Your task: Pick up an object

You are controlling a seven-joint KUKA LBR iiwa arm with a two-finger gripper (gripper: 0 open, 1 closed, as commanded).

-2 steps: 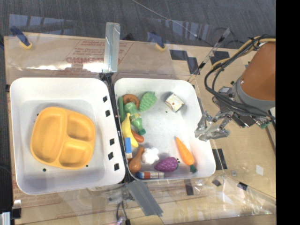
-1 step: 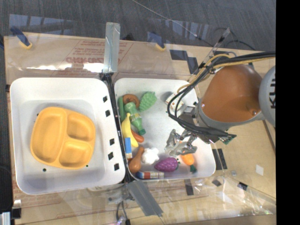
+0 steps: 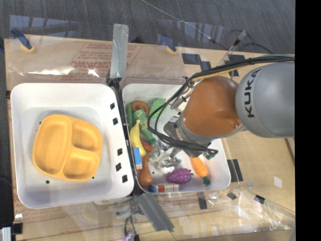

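the arm (image 3: 261,102) reaches in from the right and hangs over the right bin (image 3: 220,177), its orange band above the wrist covering much of that bin's upper half. the gripper (image 3: 167,157) points down into the middle of the bin, its metal fingers among the toys; whether they are open or closed, and whether anything sits between them, cannot be told from this view.

contents of the right bin: a yellow banana (image 3: 135,134) along the left wall, green pieces (image 3: 156,107) near the top, a brown round piece (image 3: 140,106) beside them, a purple grape bunch (image 3: 179,175) just below the gripper, an orange carrot (image 3: 199,167) to the right of the grapes, a brown pear-shaped piece (image 3: 145,176) at lower left. all lie on the bin floor.

the left bin (image 3: 30,97) holds a yellow divided tray (image 3: 66,147), lying flat, well apart from the gripper.
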